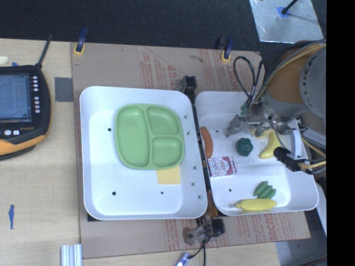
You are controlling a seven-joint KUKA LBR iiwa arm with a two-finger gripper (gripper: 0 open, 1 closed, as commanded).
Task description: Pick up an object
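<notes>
A robotics lab: teach pendant (22, 107), clamped cardboard bench (138, 65), two white bins (94, 148).

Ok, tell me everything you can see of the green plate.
The green plate is pale green, smooth and matte, plastic by its look, a rounded rectangle split by raised ridges into three compartments: one long one on the view's left and two smaller ones on the right. It lies flat and right way up on the floor of the left bin, toward the bin's far side. All three compartments look bare. A yellow square lies against its near edge, seemingly tucked partly under it. No other thing touches it.
</notes>
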